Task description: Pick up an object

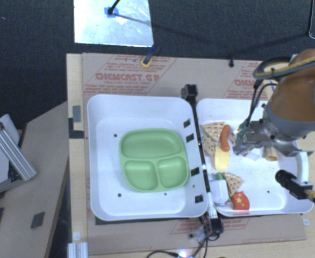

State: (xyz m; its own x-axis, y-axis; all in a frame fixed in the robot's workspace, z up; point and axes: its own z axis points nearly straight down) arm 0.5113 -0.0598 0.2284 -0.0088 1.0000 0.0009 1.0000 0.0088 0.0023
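Note:
My gripper [243, 143] is down in the right bin [265, 198], near its middle. Just to its left lie a red sausage [225, 137], a tan waffle-patterned wedge [212, 131] and a yellow piece [221, 158]. A small tan object [270, 154] sits just to the gripper's right, partly under the arm. Nearer the front lie a second tan wedge [233, 183], a red strawberry-like piece [241, 200] and a white block [219, 190]. The arm's grey and orange wrist [297, 104] covers the bin's far right part.
The left bin [101, 144] holds a green divided plate [153, 159]. A black divider with clips [196, 144] runs between the bins. A black fitting [291, 183] juts from the arm over the right bin's front right.

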